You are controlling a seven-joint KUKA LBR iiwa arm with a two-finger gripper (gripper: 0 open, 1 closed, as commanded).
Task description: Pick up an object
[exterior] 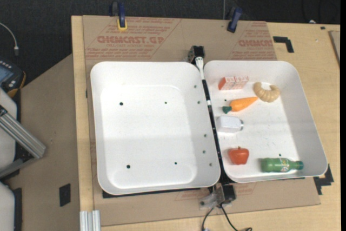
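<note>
Green bottle [281, 165], lying flat

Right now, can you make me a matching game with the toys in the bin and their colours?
Match each toy in the right bin to its colour.

Toys:
1. carrot
2. bottle
3. croissant
4. tomato

Colours:
A. green
B. red
C. orange
D. tan

Pairs: 1-C, 2-A, 3-D, 4-B
</note>
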